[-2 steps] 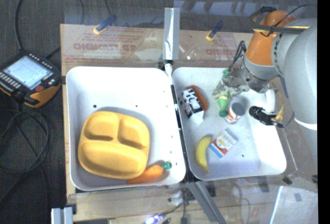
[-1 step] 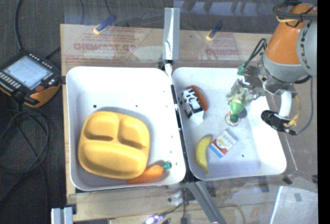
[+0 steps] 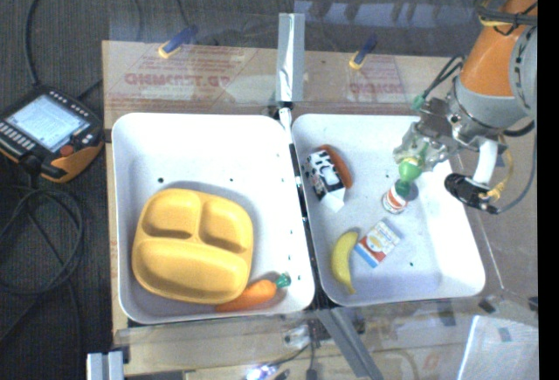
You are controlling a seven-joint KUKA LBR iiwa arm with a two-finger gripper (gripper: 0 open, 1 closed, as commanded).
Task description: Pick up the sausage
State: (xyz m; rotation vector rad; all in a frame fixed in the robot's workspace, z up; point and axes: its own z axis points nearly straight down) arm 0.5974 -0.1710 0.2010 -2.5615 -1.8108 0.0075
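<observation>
Pincer [image 3: 417, 145] is seen over the right bin [image 3: 454, 278], just above a small bottle [image 3: 400, 193]; how far it is parted cannot be told. Sausage [image 3: 338, 165] is found well left of the pincer, against a black-and-white carton [image 3: 320, 176].

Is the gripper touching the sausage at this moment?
Apart. The camera view shows the gripper over the right bin's far side, with bare white floor between it and the sausage.

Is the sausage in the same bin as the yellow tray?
No, the sausage lies in the right bin, while the yellow tray sits in the left bin.
</observation>
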